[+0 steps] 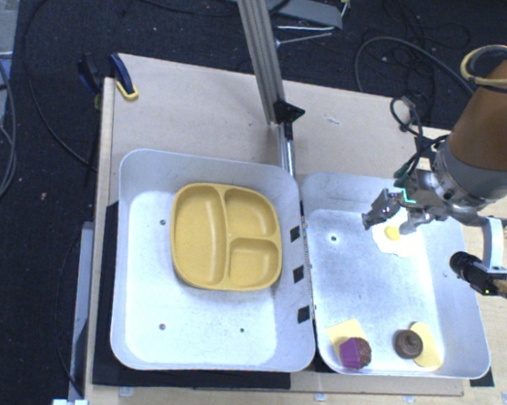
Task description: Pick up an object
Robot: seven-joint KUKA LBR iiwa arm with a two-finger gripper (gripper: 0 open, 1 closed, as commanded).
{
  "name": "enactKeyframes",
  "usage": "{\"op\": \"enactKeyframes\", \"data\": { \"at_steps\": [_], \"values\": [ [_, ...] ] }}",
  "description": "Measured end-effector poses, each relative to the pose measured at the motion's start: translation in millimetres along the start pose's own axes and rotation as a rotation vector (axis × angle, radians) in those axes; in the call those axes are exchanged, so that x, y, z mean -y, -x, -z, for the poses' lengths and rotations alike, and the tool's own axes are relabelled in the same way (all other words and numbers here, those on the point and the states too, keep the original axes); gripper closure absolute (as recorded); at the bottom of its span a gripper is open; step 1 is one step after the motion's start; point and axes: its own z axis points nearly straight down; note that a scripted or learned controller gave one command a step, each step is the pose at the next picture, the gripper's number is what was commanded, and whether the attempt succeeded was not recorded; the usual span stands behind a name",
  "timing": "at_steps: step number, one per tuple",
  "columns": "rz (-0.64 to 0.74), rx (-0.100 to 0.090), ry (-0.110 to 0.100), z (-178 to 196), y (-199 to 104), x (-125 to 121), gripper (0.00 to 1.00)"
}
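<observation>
The arm reaches in over the right bin, wrist bent down, so that the end effector hangs low over the bin's far part. Directly under it, touching or nearly so, lies a pale yellow object with a brighter yellow spot; this looks like the chosen thing. The step in hand seems to be the descent onto it, just ahead of a grasp. Whether the end effector is apart or together I cannot tell, as the view is too dark there. Nothing visibly sits clamped in it. Next it would need to settle around the object and close before lifting. Well toward the near side lie a purple object and a brown disc, each on a yellow piece. Away to the other side, the left bin carries a yellow divided tray.
</observation>
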Motion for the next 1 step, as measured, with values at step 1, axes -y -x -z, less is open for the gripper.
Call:
{"op": "enactKeyframes", "data": {
  "at_steps": [1],
  "values": [
    [0.001,0.001,0.005,2.3,0.1,-1.2,0.0]
  ]
}}
